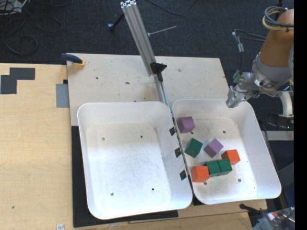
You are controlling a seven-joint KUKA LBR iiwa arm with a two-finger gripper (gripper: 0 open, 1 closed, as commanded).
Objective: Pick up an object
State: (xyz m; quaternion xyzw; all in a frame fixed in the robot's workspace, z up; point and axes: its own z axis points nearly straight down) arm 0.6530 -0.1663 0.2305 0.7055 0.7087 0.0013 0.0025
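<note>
Two white bins | pale bench | dark carpet | hand grip: cannot tell

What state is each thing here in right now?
gripper: above the right bin's far rim, holding nothing visible
purple blocks: two, loose in the right bin
green blocks: one apart, two side by side
orange blocks: two, flanking the green pair
left bin: flat on the bench

A robotics lab: loose cables on dark carpet, an aluminium rail, paired white bins.
</note>
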